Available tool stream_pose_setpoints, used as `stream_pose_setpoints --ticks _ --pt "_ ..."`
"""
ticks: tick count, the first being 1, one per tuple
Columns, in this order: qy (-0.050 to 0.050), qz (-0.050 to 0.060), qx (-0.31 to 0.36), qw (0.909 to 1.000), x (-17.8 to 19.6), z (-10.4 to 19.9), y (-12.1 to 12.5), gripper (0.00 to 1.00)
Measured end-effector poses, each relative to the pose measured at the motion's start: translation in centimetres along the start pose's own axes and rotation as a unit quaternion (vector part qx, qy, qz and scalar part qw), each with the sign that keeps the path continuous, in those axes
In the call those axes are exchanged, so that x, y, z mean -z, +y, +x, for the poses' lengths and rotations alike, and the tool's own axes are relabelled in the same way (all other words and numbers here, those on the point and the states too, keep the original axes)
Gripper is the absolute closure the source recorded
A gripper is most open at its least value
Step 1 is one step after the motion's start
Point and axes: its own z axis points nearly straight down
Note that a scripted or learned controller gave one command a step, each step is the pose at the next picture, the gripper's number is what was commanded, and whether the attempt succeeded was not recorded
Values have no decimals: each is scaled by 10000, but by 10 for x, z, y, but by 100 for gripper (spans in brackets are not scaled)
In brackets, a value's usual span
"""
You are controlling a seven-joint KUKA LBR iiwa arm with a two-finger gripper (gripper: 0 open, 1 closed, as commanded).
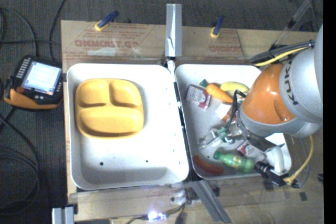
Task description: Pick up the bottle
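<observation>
A green bottle (234,161) lies on its side near the front edge of the right bin (185,113), cap end pointing left. My gripper (215,137) hangs low over the bin's middle, just behind and slightly left of the bottle, with nothing seen in its grasp. The grey arm with its orange band (265,99) reaches in from the right and hides the bin's right part.
In the right bin a red elongated item (209,167) lies left of the bottle, with a carrot (219,93), a banana (234,86) and a red-and-white packet (196,95) at the back. The left bin (126,157) holds a yellow divided tray (109,107). A teach pendant (34,83) sits far left.
</observation>
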Motion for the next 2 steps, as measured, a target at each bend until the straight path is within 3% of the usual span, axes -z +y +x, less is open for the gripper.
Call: stream_pose_setpoints --ticks 1,2 --pt "23 12 1148 9934 -1 -68 -13 0" --pt "13 -7 1149 9934 9 -68 -11 100"
